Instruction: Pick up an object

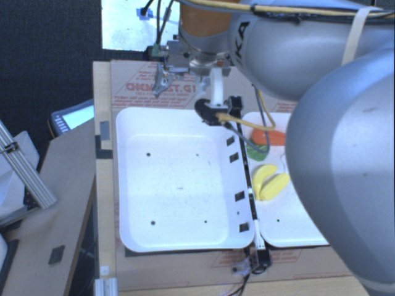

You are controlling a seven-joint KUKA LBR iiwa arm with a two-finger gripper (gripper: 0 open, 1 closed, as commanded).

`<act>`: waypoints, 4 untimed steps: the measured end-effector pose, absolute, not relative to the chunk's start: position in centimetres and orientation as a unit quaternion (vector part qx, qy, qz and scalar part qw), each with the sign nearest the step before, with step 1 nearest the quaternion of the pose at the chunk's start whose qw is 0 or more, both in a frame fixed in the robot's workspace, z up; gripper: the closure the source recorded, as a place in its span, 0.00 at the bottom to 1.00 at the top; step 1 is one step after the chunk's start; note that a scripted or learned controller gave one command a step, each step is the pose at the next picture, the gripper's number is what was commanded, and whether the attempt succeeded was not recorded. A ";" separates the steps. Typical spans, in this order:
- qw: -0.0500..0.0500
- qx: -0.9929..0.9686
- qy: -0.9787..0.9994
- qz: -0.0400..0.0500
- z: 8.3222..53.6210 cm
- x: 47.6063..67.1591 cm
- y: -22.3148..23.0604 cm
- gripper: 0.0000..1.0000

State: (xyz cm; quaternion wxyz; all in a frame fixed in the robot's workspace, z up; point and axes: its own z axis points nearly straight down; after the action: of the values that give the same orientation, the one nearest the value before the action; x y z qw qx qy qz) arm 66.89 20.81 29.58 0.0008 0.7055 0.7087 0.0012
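My gripper (189,86) hangs over the back edge of the left bin (121,184), below the orange band on the wrist. It stands open, its two fingers apart and nothing between them. In the right bin (290,232) lie a yellow object (270,182), a green object (257,151) and an orange-red object (272,137), close to the divider and partly hidden by the arm. The gripper is up and to the left of them, well apart from all three.
The big grey arm (333,103) covers most of the right bin and the right of the view. Black clips (239,196) and a cable run along the seam between the bins. A cardboard sheet (136,85) lies under both bins.
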 end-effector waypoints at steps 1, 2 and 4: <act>0.001 0.705 0.709 0.001 30.2 66.9 21.8 0.00; 0.001 0.705 0.709 0.001 30.2 66.9 21.8 0.00; 0.001 0.705 0.709 0.001 30.2 66.9 21.8 0.00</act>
State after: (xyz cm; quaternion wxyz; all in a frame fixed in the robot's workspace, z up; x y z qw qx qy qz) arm 66.88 21.78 30.18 0.0008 0.7053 0.7089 0.0009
